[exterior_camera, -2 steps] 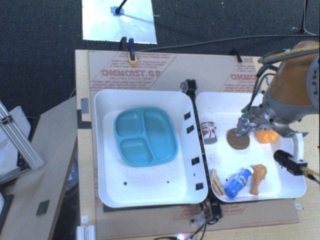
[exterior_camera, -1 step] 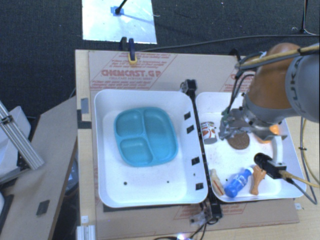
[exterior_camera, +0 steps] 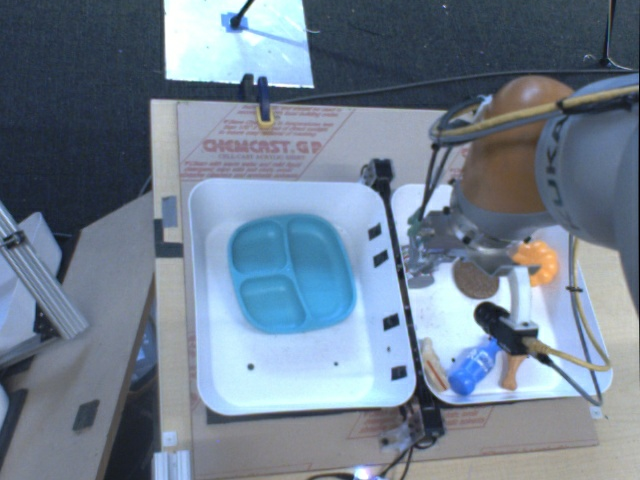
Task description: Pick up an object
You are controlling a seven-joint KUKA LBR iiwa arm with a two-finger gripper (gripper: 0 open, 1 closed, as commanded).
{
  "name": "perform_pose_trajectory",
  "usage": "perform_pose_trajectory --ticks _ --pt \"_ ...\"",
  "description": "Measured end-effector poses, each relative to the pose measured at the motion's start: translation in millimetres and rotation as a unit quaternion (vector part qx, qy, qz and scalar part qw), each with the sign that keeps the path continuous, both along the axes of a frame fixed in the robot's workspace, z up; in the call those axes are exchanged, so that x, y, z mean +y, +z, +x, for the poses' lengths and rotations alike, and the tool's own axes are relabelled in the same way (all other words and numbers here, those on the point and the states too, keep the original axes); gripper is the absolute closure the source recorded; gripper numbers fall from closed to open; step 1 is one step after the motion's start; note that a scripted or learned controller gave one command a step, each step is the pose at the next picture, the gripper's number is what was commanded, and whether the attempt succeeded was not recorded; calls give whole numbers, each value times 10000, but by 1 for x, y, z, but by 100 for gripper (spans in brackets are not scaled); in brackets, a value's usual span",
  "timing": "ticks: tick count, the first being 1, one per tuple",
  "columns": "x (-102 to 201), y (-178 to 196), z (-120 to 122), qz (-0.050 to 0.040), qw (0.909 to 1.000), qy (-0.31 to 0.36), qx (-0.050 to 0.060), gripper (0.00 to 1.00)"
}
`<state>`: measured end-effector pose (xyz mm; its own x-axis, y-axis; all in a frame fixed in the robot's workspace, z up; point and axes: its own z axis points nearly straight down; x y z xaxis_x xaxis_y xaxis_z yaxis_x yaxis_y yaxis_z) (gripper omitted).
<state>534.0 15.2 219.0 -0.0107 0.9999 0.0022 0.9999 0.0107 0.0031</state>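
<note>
The left bin (exterior_camera: 215,368) holds a blue divided plate (exterior_camera: 292,272) lying flat, well apart from the arm. In the right bin (exterior_camera: 580,373) the gripper (exterior_camera: 425,258) hangs low by the left wall, near a brown disc (exterior_camera: 476,280), an orange toy (exterior_camera: 540,261) and a blue bottle (exterior_camera: 472,368). Both bins sit on a cardboard-covered bench (exterior_camera: 300,143) over dark carpet (exterior_camera: 80,88).

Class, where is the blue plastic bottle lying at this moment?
In the camera view, the blue plastic bottle lies near the front edge of the right-hand white bin, beside a tan wooden piece.
</note>
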Motion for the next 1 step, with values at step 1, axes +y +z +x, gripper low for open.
perform_pose_trajectory --ticks 1 --pt "51 9 6 1 10000 -3 2 100"
